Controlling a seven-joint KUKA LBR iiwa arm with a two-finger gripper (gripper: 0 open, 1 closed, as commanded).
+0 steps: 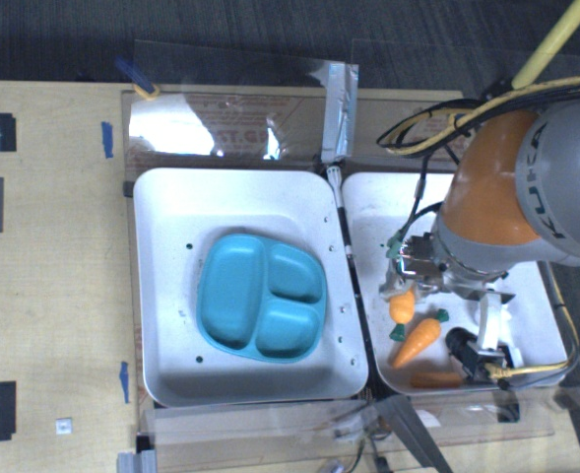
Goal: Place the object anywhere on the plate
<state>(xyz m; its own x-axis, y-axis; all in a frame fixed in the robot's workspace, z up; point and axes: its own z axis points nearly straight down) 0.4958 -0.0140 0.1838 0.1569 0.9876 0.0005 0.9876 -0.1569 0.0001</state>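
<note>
Gripper (pixel 417 270) over the right bin (pixel 555 308), plate (pixel 262 296) in the left

Arm (pixel 511 190) reaches in from the right and hangs over the right bin, its grey and orange bulk covering much of the bin floor. The gripper sits at the arm's left side, near the wall that the two bins share. Whether it is spread or pressed together cannot be told from this angle, and nothing can be seen held in it.

Just below the gripper lies a small orange piece (pixel 402 306). A toy carrot (pixel 417 340) lies beside it on a slant (thin end toward the bin's lower left corner). A reddish-brown stick-shaped thing (pixel 433 379) lies along the bin's lower wall, just below the carrot.

The left bin (pixel 161 264) holds the blue plate, which is divided into three compartments and rests near the middle of the bin floor. All three small things lie in the right bin, well apart from the plate and across the shared wall from it.
</note>
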